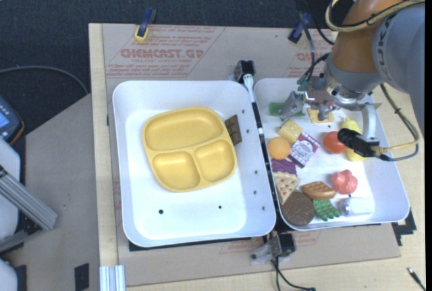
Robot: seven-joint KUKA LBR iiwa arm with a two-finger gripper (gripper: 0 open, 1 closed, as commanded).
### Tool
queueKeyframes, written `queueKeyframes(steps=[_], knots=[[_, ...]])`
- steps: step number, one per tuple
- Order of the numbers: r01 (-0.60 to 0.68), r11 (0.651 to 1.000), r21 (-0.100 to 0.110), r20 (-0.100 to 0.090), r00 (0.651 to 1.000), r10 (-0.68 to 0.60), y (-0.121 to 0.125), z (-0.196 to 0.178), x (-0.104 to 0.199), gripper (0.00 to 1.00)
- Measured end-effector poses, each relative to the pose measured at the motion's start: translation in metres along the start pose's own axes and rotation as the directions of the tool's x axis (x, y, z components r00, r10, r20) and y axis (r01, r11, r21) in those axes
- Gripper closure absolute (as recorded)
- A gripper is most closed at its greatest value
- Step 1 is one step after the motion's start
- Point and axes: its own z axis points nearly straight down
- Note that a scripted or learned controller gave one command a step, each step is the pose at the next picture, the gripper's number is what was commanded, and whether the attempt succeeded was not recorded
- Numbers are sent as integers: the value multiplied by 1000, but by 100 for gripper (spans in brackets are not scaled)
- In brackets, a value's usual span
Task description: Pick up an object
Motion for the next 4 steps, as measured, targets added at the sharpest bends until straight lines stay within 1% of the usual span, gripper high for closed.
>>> queueKeyframes(steps=[1,2,3,4], knots=[[0,1000,1,0,1000,0,-1,48,1,0],[-1,1000,-6,1,1000,1,1,34,0,100],[1,1000,-14,3,1000,-1,6,-30,1,100],[0,1000,-13,3,1000,0,-2,-79,1,100]])
